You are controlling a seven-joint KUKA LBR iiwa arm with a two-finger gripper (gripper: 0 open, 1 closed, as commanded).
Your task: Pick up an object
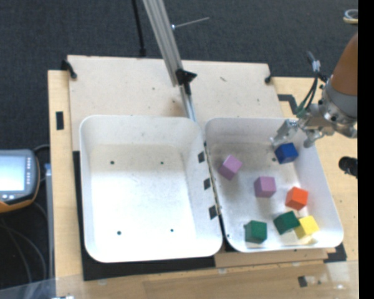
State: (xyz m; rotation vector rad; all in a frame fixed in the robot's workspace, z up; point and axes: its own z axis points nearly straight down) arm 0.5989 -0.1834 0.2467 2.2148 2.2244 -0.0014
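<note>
A pale wooden counter (131, 83) stands on dark carpet and carries two shallow white bins, speckled with dust. The left bin (143, 185) lies beside the right bin (324, 185), which holds small matte cubes. The blue cube (287, 152) sits near the far right wall, just below the end effector (293, 131). How far the end effector is open cannot be told. Two purple cubes (231, 165) (265, 186) lie mid-bin; the orange (297, 198), yellow (308, 225) and two green ones (285, 222) (256, 231) cluster at the near edge.
</note>
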